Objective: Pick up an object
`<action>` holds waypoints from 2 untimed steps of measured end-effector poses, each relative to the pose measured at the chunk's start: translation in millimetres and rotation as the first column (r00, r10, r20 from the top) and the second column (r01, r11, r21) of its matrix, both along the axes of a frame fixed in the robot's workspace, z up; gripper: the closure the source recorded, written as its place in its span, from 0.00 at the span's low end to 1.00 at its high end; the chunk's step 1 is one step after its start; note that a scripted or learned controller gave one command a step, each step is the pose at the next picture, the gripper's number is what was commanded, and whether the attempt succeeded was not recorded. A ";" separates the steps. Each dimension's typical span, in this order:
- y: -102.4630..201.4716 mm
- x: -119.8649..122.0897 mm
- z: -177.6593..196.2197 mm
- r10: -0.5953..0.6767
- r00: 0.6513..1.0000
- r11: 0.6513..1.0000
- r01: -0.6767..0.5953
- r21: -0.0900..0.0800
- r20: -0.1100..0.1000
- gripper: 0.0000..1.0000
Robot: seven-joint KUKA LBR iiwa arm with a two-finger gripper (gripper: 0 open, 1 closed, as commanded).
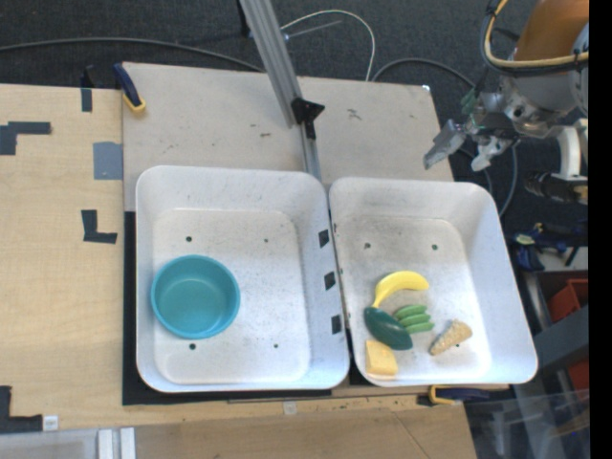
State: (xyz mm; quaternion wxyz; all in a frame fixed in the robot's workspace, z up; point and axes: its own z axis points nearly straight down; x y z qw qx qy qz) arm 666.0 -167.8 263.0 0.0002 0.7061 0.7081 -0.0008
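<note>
Curving banana [402, 284], long axis left-right, ends down.

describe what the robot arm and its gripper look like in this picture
The arm is grey and rounded, with a glossy orange band on top and a thin yellowish cable looped around it. The gripper is a small grey metal assembly ending in two slim, pointed fingers, with dark wires trailing beside it.
</note>
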 end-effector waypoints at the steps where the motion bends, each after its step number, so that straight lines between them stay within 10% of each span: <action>1: -0.2 -0.1 0.0 0.000 1.000 1.000 0.000 -0.001 -0.001 0.00; 2: -1.6 5.4 -46.1 0.000 1.000 1.000 0.000 0.000 -0.005 0.00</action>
